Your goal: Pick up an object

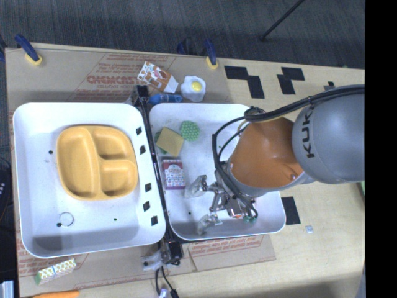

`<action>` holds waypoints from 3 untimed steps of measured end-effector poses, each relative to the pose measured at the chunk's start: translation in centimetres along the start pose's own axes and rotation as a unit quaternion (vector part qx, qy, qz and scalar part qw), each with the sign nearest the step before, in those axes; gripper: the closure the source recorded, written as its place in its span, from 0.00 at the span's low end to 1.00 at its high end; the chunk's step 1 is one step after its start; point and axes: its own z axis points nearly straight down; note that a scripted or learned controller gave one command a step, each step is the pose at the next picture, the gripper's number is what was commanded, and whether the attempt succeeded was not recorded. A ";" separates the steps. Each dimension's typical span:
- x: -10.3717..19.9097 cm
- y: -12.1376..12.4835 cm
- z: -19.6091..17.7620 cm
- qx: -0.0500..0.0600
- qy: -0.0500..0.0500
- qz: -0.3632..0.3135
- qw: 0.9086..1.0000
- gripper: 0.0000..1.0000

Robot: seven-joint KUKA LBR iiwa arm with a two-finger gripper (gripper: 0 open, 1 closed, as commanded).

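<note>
Risk of an empty close: you have the end effector low in the right bin, over bare white floor near the front wall. Nothing lies between its two metal fingers, so closing here would, in my judgement, catch nothing.
Risk of a wall strike: the nearer finger sits close to the right bin's front rim; a push further that way could scrape or jam against it.
Risk of a nudge: the red packet lies flat and thin. You may find a finger slides over it or shoves it toward the divider instead of gripping.
End effector state: the fingers stand spread wide, one pointing up-left and one down-left, with empty space between them.
Nearest candidate: the red packet, just left of the upper finger, close but apart from it.
Other candidates: a yellow sponge and a green round scrubber lie further back in the same bin, well apart from the fingers.
Left bin: the left bin holds a yellow divided tray, far from the end effector.
On the counter: small items sit behind the bins on the counter, including a yellow-and-white piece.
Your call: shift toward the packet before closing.
</note>
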 end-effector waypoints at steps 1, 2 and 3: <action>-0.9 1.9 0.0 0.000 -0.001 -0.104 0.995 0.00; -10.9 -0.5 -0.1 0.001 -0.002 -0.132 0.991 0.00; -7.2 -6.6 -0.1 0.000 0.000 -0.219 0.976 0.00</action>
